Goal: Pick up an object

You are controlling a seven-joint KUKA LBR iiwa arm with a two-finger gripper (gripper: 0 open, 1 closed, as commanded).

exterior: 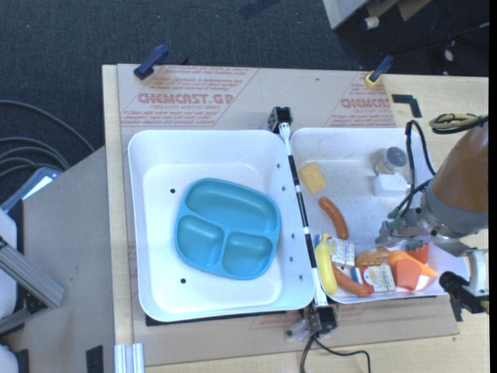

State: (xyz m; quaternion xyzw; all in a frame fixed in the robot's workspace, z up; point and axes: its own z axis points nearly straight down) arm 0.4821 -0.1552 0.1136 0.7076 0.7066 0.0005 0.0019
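The right bin (349, 142) holds several small items. A yellow block (313, 178) lies near its left wall, with a red sausage (335, 217) just below it. Along the front are a yellow banana (324, 264), a small printed packet (342, 252), a brown bun-like piece (373, 256), a second sausage (353, 286) and an orange wedge (409, 271). My gripper (396, 231) hangs low over the bin's front right part, just above the bun-like piece and the orange wedge. The arm's grey wrist and orange band (468, 173) cover the bin's right side.
The left bin (147, 208) holds a blue divided plate (227, 228). A grey-capped white bottle (390, 163) sits at the back of the right bin. Black cables (411, 142) loop from the wrist. Blue (150, 61) and yellow (378, 70) clamps hold the cardboard at the back.
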